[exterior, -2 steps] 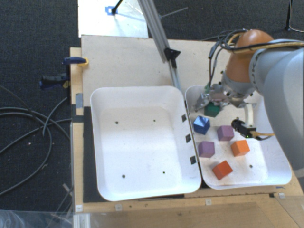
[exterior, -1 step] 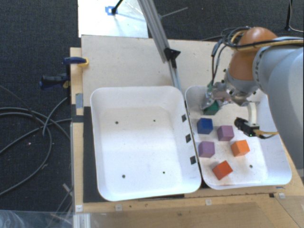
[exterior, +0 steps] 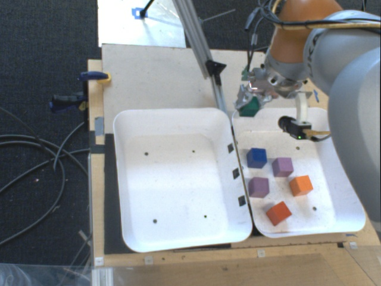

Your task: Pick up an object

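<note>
Bench (exterior: 155, 76): pale board top carrying two shallow white bins side by side.

Left bin (exterior: 178, 183): white, with a few small dark dots on its floor.

Right bin (exterior: 348, 210): white, holding five cubes in its middle and near part. Blue cube (exterior: 257, 157) lies farthest and leftmost of the group; a purple cube (exterior: 282, 167) sits just right of it. A second purple cube (exterior: 258, 187) lies nearer, below the blue one. An orange cube (exterior: 300, 185) rests toward the right; a red-orange cube (exterior: 278, 213) lies nearest of all.

Arm (exterior: 333, 46): grey with an orange band, entering from the right and reaching over the far left corner of the right bin.

Hand (exterior: 250, 103): positioned at the far edge where the two bins meet, fingers pinching a green block (exterior: 250, 107), which shows between them, raised above the bin rim and apart from the other cubes.

Blue clamp (exterior: 80, 94): fixed at the bench's left edge.

Cables (exterior: 36, 159): dark loops on the floor to the left.
</note>
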Controlling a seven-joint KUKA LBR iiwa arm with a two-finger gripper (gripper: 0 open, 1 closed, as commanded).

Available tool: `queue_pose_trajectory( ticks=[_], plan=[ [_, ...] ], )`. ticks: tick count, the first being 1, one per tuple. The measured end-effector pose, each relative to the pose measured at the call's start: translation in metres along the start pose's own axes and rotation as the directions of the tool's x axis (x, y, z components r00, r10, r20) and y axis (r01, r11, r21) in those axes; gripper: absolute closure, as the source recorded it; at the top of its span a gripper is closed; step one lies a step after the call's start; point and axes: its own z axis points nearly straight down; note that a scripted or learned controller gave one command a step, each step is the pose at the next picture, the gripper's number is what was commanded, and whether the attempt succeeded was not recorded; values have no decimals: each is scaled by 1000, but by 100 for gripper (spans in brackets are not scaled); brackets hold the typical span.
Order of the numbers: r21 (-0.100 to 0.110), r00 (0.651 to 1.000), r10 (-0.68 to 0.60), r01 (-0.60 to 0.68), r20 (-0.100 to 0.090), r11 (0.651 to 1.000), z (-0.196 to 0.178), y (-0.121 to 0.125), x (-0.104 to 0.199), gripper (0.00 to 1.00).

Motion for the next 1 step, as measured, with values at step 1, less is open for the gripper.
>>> queue_pose_trajectory(
  ticks=[1],
  plan=[
    [9,1000,7,-7,3,1000,5,-3,-5,0]
  ],
)
